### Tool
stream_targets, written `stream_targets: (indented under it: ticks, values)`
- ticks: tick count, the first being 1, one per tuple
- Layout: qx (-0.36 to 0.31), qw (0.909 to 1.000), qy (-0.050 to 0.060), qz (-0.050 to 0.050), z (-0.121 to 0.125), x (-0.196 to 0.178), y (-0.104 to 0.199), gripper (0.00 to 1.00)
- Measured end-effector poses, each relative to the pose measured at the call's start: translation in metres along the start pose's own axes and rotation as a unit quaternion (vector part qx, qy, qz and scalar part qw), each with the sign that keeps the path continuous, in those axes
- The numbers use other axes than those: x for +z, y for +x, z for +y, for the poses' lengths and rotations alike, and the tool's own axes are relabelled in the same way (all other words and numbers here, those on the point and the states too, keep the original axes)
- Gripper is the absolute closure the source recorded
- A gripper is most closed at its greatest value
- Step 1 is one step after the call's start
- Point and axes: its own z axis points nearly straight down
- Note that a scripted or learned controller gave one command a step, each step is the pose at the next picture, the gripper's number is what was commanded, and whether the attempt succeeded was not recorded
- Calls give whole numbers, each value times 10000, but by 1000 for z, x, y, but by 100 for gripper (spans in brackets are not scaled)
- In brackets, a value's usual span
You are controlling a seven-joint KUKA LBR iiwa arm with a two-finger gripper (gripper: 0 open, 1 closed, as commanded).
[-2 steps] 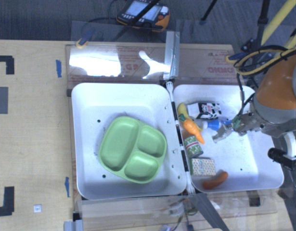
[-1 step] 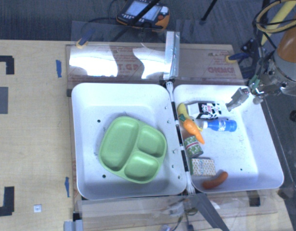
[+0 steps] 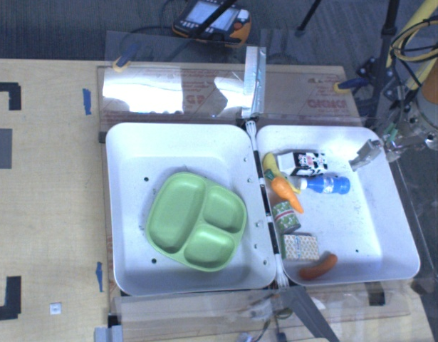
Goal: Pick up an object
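The right bin (image 3: 379, 219) holds several small objects along its left side. A yellow banana (image 3: 270, 164) lies by a black-and-white carton (image 3: 308, 162). A blue bottle (image 3: 324, 184) lies on its side beside an orange carrot (image 3: 286, 193). Below them are a green can (image 3: 285, 216), a patterned box (image 3: 300, 247) and a reddish sausage (image 3: 318, 266). My gripper (image 3: 366, 154) hangs over the bin's upper right corner, to the right of the bottle and apart from every object. Nothing is seen in it.
The left bin (image 3: 126, 155) holds a green divided plate (image 3: 196, 221). A clear panel (image 3: 176, 91) and a metal divider (image 3: 253, 80) stand behind the bins. Cables and stands crowd the upper right near the arm (image 3: 418, 123).
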Motion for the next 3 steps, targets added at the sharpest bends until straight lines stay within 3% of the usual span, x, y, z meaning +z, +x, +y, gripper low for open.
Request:
stream_targets:
  ticks: [1, 2, 3]
  values:
    - [-699, 9976, -7, -2, 25, 78, -11, 0]
    - [1034, 9946, -1, 6, 10, 118, 12, 0]
    - [1584, 9874, -11, 8, -34, 117, 71, 0]
